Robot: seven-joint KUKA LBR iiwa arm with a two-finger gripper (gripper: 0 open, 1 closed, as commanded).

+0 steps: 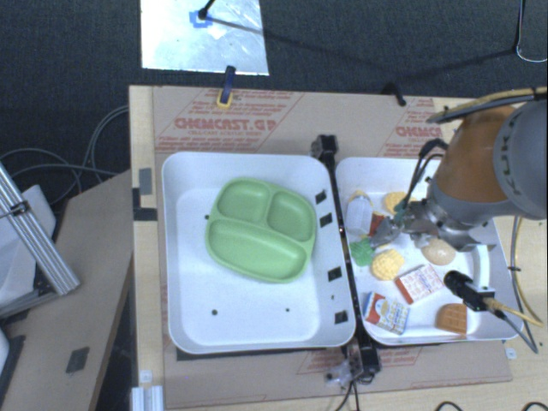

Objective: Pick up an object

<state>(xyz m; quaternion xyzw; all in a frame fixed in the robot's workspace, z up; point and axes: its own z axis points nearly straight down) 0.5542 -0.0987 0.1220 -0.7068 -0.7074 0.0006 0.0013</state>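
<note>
My pincer [396, 227] is low in the right bin [411, 168] among the toy food. Its opening cannot be judged; no item is visibly lifted.

"chemcast gp" in red on the cardboard sheet [224, 125].

Arm [501, 165]: grey, orange-banded, entering at right of frame, angled down-left. Gripper [396, 225]: low, at centre-right of frame.
</note>
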